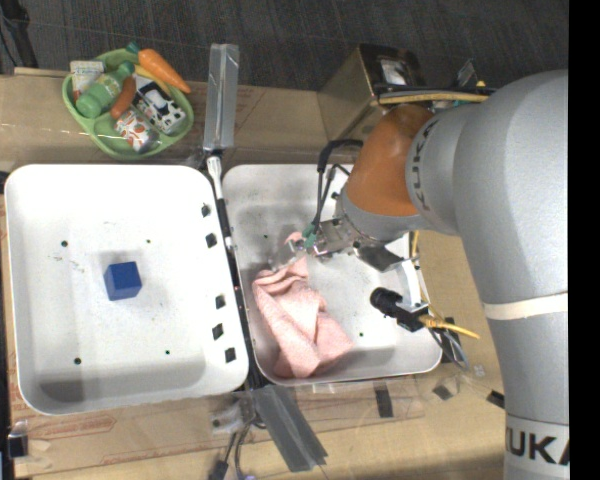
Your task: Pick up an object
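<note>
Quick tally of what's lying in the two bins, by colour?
Blue: 1, the blue cube in the left bin.
Pink: 1, the pink cloth in the right bin, under the gripper.
Total: 2.

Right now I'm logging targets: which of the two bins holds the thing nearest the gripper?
The right bin: its pink cloth lies just below the gripper; the blue block sits far off in the left bin.

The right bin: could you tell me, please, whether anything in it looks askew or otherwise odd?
The pink cloth lies crumpled in a heap in the right bin, bunched toward its left wall rather than flat. The gripper sits at the cloth's upper end. Nothing looks spilled or damaged.
</note>
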Motion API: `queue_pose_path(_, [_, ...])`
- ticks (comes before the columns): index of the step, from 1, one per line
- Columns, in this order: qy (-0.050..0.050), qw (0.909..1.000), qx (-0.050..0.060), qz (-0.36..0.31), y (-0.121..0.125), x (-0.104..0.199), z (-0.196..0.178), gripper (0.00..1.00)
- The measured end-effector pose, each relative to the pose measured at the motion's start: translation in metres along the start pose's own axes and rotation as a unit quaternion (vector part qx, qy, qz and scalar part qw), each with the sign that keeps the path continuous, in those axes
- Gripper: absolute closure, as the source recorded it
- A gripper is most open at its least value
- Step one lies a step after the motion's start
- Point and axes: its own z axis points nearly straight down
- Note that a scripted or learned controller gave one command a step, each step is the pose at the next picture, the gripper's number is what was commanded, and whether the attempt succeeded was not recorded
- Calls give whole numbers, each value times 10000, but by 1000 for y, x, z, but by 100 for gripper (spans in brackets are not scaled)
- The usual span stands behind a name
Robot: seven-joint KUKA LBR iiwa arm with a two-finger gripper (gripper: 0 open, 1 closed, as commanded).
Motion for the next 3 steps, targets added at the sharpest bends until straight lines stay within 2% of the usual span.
queue_pose_path(1, [-4, 10000, -6, 20, 78, 1, 0, 0])
queue_pose_path(2, [1, 9984, -2, -564, -4, -3, 0, 0])
queue_pose_path(3, [-5, 9977, -3, -676, 56, 15, 0, 0])
